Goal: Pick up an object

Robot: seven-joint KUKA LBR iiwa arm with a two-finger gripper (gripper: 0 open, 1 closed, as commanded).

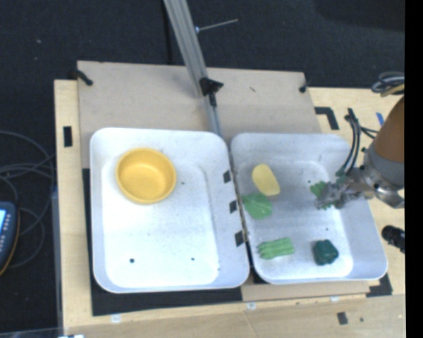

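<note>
The claw (pixel 328 192) hangs over the right bin (pixel 296 150), right of the yellow block (pixel 266 179); its state is unclear.

You have even, soft overhead light with no hard shadows. The two white bins (pixel 162 259) come out bright and nearly blown, the one far left of the pincer (pixel 326 194) most of all, so their surface grain is faint. The pincer itself is soft and slightly smeared; you cannot read its fine detail. The floor beyond the bench (pixel 67 308) falls off to near black. The whole picture is low in resolution and a little grainy, with colours of small things beside the pincer muted.
</note>
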